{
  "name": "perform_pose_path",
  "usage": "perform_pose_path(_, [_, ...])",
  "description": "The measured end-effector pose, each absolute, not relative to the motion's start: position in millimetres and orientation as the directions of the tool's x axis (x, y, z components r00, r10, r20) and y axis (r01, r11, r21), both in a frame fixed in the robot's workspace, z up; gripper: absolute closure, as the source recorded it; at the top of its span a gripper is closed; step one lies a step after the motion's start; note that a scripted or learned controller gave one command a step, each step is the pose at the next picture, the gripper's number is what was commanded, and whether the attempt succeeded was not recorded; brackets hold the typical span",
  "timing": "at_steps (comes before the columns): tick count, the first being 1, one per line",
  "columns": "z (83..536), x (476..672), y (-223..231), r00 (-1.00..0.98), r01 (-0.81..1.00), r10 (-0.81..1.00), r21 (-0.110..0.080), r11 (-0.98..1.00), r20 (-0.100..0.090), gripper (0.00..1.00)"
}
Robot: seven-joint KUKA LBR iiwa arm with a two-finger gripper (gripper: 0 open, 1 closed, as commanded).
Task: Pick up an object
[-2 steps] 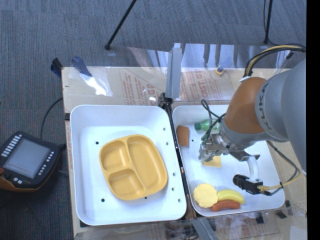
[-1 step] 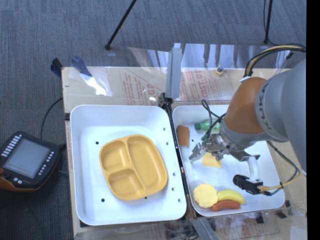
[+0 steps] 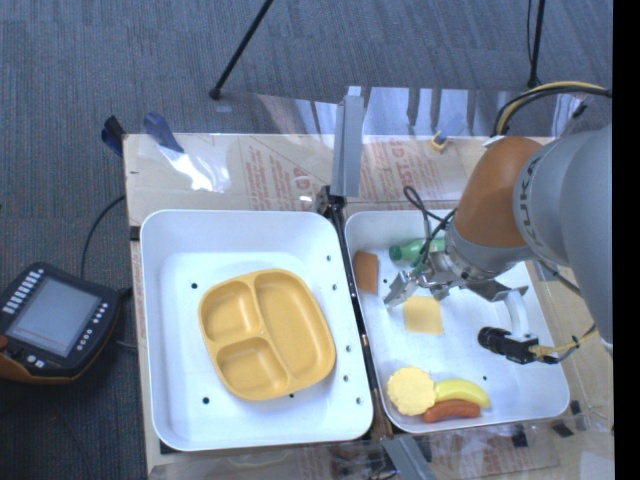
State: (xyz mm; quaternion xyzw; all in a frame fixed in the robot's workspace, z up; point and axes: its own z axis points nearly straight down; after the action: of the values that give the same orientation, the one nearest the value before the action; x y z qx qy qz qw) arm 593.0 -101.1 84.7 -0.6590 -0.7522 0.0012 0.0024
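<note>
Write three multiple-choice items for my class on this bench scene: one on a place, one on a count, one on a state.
1. Where does the yellow plastic three-compartment plate lie?
A. left white bin
B. right white bin
C. floor

2. How many compartments does the plate have?
A. two
B. three
C. five

3. How does the pale yellow square cheese slice lie?
A. flat on the bin floor
B. on the plate
C. lifted in the air

Answers: 1 A, it sits in the left white bin. 2 B, ridges divide three wells. 3 A, it rests flat in the right white bin, just below the gripper.
</note>
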Motion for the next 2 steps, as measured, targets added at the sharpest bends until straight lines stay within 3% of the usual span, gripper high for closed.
perform_pose_path(1, [84.5,562.9,-88.4,-0.470,0.883,0.883,-0.005,0.470,0.005,0.00])
perform_pose_path(2, [91.8,563.0,-89.5,-0.464,0.886,0.886,-0.007,0.464,0.008,1.00])
